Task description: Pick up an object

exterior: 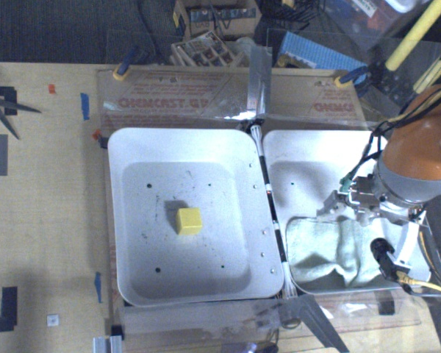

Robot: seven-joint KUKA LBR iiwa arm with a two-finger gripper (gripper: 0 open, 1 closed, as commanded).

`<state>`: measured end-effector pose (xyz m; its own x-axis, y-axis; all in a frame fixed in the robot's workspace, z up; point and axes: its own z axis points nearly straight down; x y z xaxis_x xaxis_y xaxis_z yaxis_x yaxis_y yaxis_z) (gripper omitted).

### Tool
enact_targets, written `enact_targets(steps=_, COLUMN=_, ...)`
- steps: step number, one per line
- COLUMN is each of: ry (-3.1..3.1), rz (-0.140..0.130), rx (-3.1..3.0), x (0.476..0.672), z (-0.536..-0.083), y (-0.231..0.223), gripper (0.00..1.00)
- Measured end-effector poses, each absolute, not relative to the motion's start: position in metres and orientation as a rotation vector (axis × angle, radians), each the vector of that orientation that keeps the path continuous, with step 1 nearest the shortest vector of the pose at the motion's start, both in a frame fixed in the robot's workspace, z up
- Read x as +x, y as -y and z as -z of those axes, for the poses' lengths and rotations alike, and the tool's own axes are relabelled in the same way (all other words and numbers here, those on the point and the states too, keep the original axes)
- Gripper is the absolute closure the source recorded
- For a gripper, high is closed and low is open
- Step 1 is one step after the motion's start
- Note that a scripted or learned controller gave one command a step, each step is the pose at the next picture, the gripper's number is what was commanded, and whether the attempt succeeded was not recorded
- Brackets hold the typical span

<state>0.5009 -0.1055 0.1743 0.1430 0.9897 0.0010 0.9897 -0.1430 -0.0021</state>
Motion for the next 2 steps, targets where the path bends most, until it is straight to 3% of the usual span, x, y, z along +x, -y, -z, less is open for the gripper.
enact_targets(steps=1, ry=2.346, rz=0.011, rx=-2.098, x=0.543, z=-0.089, y=0.105, gripper=0.0)
enact_targets(steps=2, ry=2.342, rz=0.016, rx=-2.109, x=0.544, z=-0.1, y=0.108, gripper=1.0)
